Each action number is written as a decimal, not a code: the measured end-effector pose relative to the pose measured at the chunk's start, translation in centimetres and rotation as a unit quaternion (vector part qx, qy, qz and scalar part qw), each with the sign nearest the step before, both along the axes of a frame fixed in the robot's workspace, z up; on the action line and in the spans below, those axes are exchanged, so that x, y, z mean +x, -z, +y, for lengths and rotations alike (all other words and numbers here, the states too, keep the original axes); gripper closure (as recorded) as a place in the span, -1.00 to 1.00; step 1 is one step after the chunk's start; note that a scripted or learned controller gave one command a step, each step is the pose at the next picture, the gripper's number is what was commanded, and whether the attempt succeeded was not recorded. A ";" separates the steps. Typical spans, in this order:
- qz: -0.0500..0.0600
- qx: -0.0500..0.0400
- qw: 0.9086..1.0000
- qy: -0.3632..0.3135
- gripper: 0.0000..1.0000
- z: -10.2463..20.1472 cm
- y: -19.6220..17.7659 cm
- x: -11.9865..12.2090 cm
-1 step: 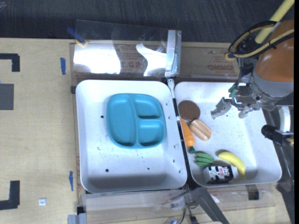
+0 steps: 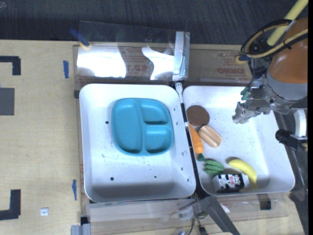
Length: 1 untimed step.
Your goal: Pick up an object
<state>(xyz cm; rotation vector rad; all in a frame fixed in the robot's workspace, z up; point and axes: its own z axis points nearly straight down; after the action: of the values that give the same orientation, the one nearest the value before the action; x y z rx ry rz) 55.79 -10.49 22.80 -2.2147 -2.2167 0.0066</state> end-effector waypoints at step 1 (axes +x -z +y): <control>0.000 0.000 1.000 0.000 -1.00 0.0 0.0 0.0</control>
<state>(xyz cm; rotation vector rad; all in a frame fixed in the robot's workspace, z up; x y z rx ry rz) 55.78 -10.50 22.76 -2.2149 -2.2157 0.0077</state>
